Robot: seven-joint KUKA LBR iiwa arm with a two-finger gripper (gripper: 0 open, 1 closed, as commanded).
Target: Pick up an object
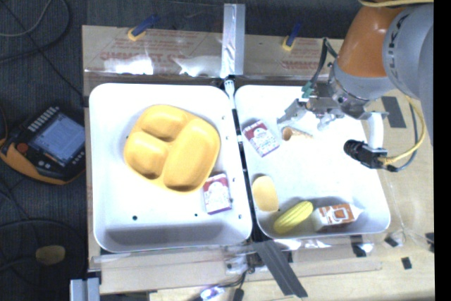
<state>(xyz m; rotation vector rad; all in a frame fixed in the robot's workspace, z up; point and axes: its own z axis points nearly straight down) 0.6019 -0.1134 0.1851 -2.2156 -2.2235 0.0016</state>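
While the grey arm (394,46) with its orange band reaches in from the right, its gripper (309,111) hangs over the upper part of the right bin (352,180), just above a small brownish object (287,132) lying on the bin floor. The jaws look spread, with nothing between them (their tips are small and hard to read against the white).

Close to the left of that spot lies a small red-and-white carton (260,137), near the wall between the bins. Toward the near edge of the same bin sit a pale round piece (265,192), a yellow-green corn-like piece (292,216) and an orange-and-white carton (334,214), well apart from the gripper.

A black cable plug (361,150) with a yellow lead hangs beside the wrist over the right side of this bin.

Over in the left bin (113,215), a big yellow lumpy shape (171,146) fills the middle, and another red-and-white carton (216,194) touches its lower right edge. Off the bench, on the floor at left, rests an orange-edged handheld pendant (48,144).
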